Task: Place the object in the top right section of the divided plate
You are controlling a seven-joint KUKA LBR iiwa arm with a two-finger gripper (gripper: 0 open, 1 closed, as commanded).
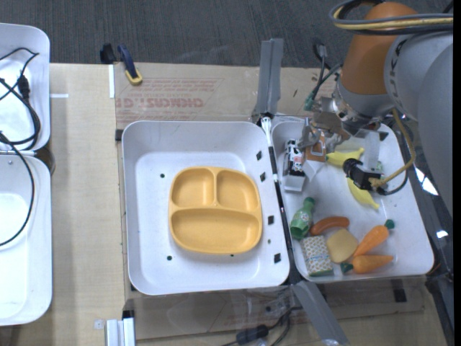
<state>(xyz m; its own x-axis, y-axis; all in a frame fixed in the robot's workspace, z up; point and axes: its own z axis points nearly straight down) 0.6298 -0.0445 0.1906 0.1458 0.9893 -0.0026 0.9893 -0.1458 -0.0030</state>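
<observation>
The yellow divided plate (pixel 215 210) lies in the left white bin (pixel 137 193), with two small sections along its far side and one large section along its near side. Its top right section (pixel 238 189) holds nothing. My gripper (pixel 294 167) hangs low over the far left corner of the right bin (pixel 414 215), close to the wall between the bins. A small orange-brown item (pixel 314 151) sits just beside it, and whether it is held cannot be made out. A yellow banana (pixel 360 187) lies to the gripper's right.
The right bin also holds a green bottle (pixel 302 217), a red sausage (pixel 330 225), two carrots (pixel 372 241), a speckled cracker (pixel 317 255) and a tan wedge (pixel 341 245). Cables (pixel 392 175) trail from the wrist over the banana. The arm covers the bin's far right.
</observation>
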